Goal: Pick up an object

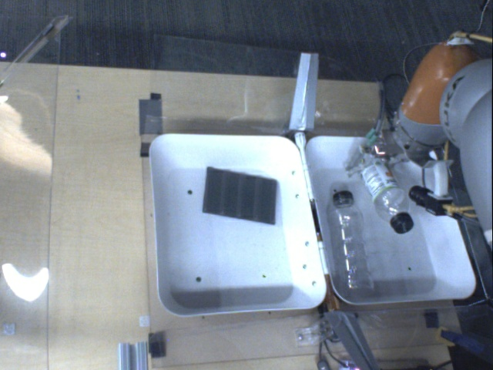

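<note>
The gripper [379, 154] hangs over the right bin [451, 276] with a clear plastic bottle [383, 189] slanting down from its fingertips, apparently clamped and lifted, so the pick looks largely done; a second bottle [348, 241] lies below, untouched.

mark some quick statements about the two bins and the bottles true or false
1. A dark flat pad lies in the left bin. True.
2. Both clear plastic bottles lie in the left bin. False: one clear bottle and a second bottle are in the right bin.
3. The arm reaches over the right bin. True.
4. The dark pad touches a bottle. False: they are in separate bins.
</note>
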Tool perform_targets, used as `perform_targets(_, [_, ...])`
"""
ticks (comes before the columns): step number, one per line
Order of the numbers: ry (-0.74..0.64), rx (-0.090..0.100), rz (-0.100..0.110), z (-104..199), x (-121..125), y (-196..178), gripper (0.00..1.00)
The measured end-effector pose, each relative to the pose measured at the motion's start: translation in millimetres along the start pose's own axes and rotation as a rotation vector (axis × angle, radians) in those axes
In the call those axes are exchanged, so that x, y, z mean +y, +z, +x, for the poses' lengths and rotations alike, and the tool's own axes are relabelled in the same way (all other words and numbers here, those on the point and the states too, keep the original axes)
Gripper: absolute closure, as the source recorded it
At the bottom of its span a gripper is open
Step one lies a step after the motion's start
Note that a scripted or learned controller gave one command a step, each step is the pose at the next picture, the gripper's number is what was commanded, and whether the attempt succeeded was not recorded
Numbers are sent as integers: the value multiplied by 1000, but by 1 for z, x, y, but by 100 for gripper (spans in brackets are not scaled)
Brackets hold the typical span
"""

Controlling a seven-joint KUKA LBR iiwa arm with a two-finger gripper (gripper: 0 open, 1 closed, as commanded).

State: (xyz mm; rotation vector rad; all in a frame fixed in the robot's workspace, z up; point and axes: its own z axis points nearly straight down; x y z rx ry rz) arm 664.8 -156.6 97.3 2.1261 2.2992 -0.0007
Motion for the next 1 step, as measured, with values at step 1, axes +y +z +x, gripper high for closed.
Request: perform_targets(1, [-91, 8, -2, 105, 3, -90, 100])
